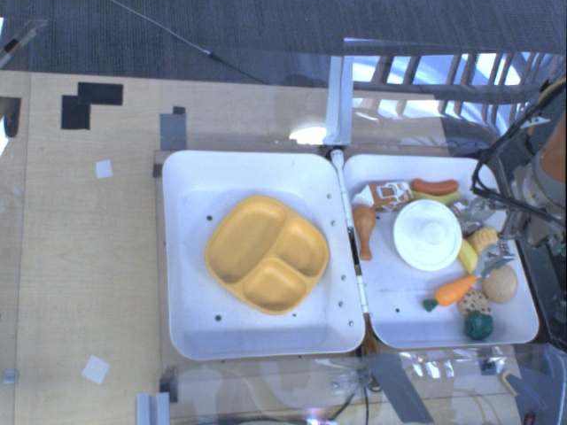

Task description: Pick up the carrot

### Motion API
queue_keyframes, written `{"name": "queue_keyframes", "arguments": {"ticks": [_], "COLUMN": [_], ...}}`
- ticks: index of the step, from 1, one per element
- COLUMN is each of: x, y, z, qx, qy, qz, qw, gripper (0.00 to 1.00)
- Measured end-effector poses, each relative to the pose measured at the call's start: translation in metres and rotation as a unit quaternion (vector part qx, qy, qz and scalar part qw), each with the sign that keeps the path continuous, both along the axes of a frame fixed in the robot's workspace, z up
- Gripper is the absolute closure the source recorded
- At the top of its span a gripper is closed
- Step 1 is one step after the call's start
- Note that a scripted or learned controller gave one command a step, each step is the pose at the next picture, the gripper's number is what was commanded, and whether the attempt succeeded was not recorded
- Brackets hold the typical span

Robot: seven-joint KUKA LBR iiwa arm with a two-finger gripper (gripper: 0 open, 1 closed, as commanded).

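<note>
- Carrot lies in the right bin, at 5 o'clock from the white bowl, beside the egg.
- Gripper just above the carrot tip, nothing clamped; fingers — can't tell.
- Brown packet: print unreadable.
- Yellow plate in the left bin.

Words: none can be read anywhere.
Small brown box: it has a white patch with a picture or print on it, too tiny and blurry to read.
</note>
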State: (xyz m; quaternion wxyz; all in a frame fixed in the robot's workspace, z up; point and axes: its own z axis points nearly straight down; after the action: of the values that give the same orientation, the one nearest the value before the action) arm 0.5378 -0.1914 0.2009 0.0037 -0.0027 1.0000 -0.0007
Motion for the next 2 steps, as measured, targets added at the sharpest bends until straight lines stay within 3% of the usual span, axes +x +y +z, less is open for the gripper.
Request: {"name": "queue_keyframes", "arguments": {"ticks": [1, 2], "x": [-0.037, 0.036], "y": [0.005, 0.07], "z": [-0.102, -0.105], "qx": [-0.0009, -0.0001], "qy": [-0.005, 0.0], "qz": [-0.053, 0.041], "qw": [0.9986, 0.9992], "gripper": [0.0, 0.0]}}
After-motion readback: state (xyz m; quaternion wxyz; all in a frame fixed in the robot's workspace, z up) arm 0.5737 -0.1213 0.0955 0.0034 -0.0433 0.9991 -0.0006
